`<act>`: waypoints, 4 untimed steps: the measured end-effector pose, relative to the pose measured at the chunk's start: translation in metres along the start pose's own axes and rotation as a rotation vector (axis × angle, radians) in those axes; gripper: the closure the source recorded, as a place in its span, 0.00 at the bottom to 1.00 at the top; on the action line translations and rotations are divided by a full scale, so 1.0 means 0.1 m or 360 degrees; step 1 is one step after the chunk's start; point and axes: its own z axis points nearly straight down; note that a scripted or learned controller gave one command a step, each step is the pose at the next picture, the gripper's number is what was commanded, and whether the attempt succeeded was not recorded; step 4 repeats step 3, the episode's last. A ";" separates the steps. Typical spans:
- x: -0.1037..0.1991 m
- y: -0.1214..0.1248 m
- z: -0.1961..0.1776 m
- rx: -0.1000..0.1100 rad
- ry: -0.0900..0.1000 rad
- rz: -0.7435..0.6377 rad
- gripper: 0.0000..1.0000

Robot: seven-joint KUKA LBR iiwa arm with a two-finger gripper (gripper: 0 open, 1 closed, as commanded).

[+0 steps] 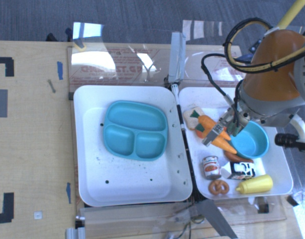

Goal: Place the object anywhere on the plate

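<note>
Carrot [213, 131] was most likely the object in play — it lay at a slant in the right bin [284, 176], orange against the white floor, well apart from the plate [135, 129]. That plate, a blue one with three compartments, sat alone in the left bin [87, 153], placed there as the target with nothing on it.

The gripper [218, 131] hung low over the carrot, reaching in from the arm's [271, 78] side, and its grey fingers [211, 136] appeared to straddle the carrot's middle. Whether they had closed on it or stood apart around it could not be told from this slanted view, so no grasp could be claimed.

The right bin was crowded, which probably explained the tight approach. A blue bowl [251, 141] sat just beside the gripper on its far side, touching or nearly touching the carrot's lower end. A pale toy with a green patch [193, 115] lay near the carrot's top. Lower down stood a small can [210, 167], a pretzel [219, 186], a yellow bottle [254, 184] lying on its side, and a black-and-white item [242, 170].

Judged from this, the task was at the picking stage — the carrot had yet to cross the divider between the bins.
</note>
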 end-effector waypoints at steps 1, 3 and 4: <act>0.34 0.49 -0.78 -0.0012 -0.0006 -0.0236 1.00; 0.57 1.09 -0.03 -0.0002 0.0004 -0.0444 0.00; 0.57 1.09 -0.03 -0.0002 0.0004 -0.0444 0.00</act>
